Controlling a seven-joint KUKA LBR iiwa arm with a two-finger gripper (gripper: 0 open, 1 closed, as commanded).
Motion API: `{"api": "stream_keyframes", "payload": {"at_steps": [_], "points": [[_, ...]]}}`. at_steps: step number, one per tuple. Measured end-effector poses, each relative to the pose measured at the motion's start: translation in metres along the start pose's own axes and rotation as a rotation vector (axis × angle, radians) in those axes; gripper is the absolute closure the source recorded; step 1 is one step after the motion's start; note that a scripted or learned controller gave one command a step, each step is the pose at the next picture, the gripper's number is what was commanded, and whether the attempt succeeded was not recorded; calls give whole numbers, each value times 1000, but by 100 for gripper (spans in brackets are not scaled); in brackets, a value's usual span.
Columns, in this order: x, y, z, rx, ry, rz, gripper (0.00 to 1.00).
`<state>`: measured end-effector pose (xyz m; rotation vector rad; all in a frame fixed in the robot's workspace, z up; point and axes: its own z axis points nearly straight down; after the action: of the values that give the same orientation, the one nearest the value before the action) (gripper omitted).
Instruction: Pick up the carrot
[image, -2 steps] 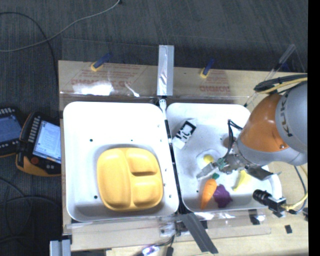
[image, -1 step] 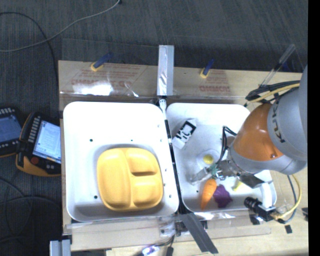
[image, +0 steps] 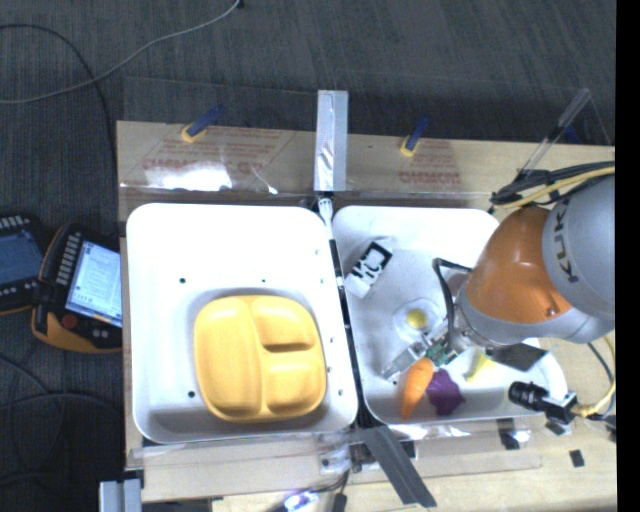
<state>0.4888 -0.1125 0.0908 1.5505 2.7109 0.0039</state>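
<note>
The orange carrot (image: 415, 388) lies in the right bin (image: 480, 225), near its front wall, with its thick end pointing up towards the arm. My gripper (image: 428, 352) hangs right above that upper end, touching or almost touching it. The grey and orange wrist covers the right part of the bin.
A purple object (image: 447, 393) lies against the carrot's right side. A fried-egg toy (image: 416, 320) sits just above the gripper, and a black and white block (image: 368, 266) lies at the bin's upper left. The left bin (image: 160, 240) holds a yellow divided plate (image: 260, 356).
</note>
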Motion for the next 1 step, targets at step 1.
{"api": "stream_keyframes", "payload": {"at_steps": [1], "points": [[6,4,1,0,6,396,0]]}}
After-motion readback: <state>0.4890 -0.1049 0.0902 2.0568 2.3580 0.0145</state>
